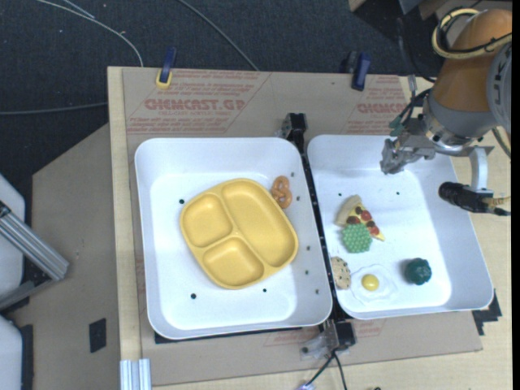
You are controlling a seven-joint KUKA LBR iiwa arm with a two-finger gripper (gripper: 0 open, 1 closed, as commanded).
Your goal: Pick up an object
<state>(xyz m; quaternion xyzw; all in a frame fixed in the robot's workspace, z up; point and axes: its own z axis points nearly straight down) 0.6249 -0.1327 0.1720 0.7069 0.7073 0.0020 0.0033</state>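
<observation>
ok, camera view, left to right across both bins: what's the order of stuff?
yellow divided plate → pretzel → cookie → fried egg → gripper → dark green piece. Pizza slice and the green bumpy piece overlap that span, so left out.

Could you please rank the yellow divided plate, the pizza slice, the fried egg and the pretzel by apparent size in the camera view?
1. yellow divided plate
2. fried egg and pizza slice, too alike to separate
3. pretzel
</observation>
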